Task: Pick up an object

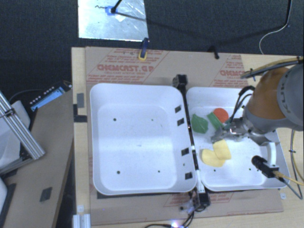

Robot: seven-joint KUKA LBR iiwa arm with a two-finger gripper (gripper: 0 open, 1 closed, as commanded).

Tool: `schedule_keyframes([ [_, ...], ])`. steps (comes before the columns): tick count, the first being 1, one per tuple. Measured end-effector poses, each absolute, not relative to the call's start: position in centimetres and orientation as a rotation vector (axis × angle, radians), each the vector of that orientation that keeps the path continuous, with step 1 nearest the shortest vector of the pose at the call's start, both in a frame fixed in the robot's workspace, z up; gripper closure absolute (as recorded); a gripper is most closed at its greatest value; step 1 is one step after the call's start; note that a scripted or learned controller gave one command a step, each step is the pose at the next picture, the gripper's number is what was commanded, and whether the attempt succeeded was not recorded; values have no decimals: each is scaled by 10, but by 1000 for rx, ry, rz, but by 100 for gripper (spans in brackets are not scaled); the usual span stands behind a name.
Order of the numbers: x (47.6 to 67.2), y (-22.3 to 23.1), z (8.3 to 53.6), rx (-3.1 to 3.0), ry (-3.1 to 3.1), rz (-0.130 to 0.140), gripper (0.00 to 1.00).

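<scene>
claw (219, 136): grip unclear, above flat yellow pieces (216, 155) | lumpy green object (199, 123) | smooth white bin (247, 177)

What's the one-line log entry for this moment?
arm: over right bin | gripper: low among items, grasp unconfirmed | nearby: green piece, red-orange piece, yellow pieces | left bin: untouched

Green piece (199, 123), red-orange piece (221, 114) and two yellow pieces (217, 155) lie in right bin (237, 177).

The left bin (137, 137) offers open floor from rim to rim. In the right bin (237, 175), green (199, 123), red (221, 113) and yellow pieces (216, 155) crowd its left half, leaving the near-right corner passable.
</scene>
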State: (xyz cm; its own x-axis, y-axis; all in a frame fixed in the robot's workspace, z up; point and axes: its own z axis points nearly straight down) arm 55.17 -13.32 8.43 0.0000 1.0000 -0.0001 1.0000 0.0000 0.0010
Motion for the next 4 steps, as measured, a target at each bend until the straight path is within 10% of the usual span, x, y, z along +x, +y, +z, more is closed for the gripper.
schedule_keyframes([
  [1,484,-96,85,2223,2224,0,0],
  [2,488,-97,95,2218,2222,4,100],
  [4,510,-7,214,2215,2226,2,100],
])
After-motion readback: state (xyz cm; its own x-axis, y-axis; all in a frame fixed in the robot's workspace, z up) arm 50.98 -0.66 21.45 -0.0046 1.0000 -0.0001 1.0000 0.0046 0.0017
